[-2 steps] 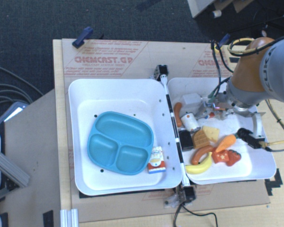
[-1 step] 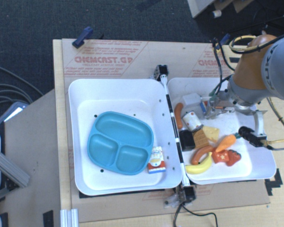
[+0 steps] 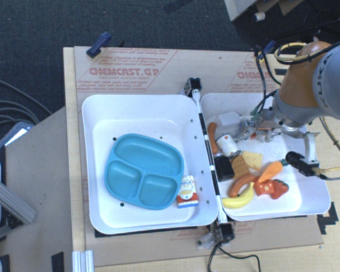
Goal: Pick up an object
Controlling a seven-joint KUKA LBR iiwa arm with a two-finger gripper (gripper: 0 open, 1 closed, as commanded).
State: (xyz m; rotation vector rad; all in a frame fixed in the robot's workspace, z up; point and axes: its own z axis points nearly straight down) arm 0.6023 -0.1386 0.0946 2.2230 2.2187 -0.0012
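I'm low over the right bin [image 3: 314, 200], gripper [image 3: 259, 124] beside the white bottle [image 3: 227, 143], can't tell my fingers' state, toy food [image 3: 255, 180] heaped just below

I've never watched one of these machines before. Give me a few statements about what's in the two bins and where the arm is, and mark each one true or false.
1. The blue divided plate lies in the left bin. True.
2. The banana sits on the blue divided plate. False: it lies in the right bin, near its front edge.
3. The arm is over the right bin. True.
4. The carrot lies in the left bin. False: it is in the right bin, beside a red item.
5. A small carton rests by the plate's right edge. True.
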